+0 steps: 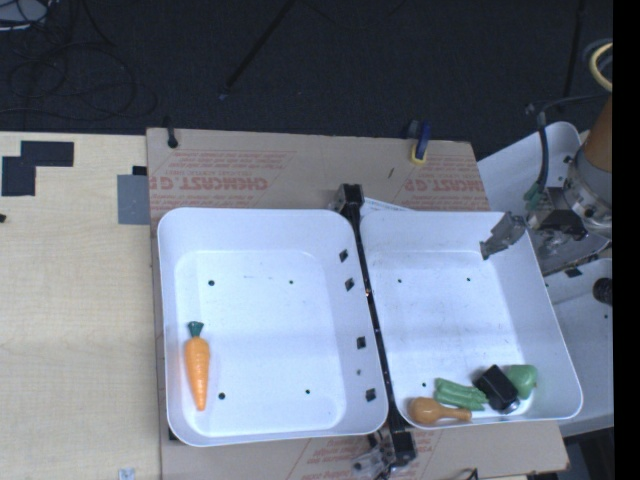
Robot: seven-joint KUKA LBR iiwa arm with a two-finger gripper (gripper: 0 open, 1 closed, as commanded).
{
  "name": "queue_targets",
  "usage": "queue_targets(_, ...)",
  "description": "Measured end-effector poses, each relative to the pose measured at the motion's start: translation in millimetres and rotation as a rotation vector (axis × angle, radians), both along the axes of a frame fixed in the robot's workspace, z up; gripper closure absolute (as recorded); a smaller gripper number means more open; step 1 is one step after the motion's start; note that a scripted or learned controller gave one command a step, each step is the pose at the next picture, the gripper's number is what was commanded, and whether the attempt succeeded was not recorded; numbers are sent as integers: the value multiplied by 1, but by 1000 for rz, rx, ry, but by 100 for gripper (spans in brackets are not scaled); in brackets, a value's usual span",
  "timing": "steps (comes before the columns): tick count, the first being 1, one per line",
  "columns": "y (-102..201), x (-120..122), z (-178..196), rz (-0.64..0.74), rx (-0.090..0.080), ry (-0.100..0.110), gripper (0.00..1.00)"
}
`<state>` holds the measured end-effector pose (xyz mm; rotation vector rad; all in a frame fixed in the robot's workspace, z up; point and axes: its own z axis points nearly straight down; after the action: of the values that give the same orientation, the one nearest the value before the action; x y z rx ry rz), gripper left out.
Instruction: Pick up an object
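Two bins (255, 223): side by side on table.
Carrot (197, 368): alone, left bin, easiest pick.
Cluster (480, 393): crowded in right bin's near corner.
Claw (505, 233): above right bin's far rim, grip state unclear.

You see two white bins, the left bin (255, 230) and the right bin (450, 230), on brown cardboard (300, 173) printed with red lettering. In the left bin lies an orange carrot (197, 368) with a green top. Near the right bin's front edge sit a green vegetable (458, 394), a black block (497, 387) and a tan-orange gourd (436, 411).
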<state>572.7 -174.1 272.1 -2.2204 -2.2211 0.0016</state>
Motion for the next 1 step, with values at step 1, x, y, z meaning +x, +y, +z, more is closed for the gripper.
queue_targets(1,-1,0,10,1,0,1,100)
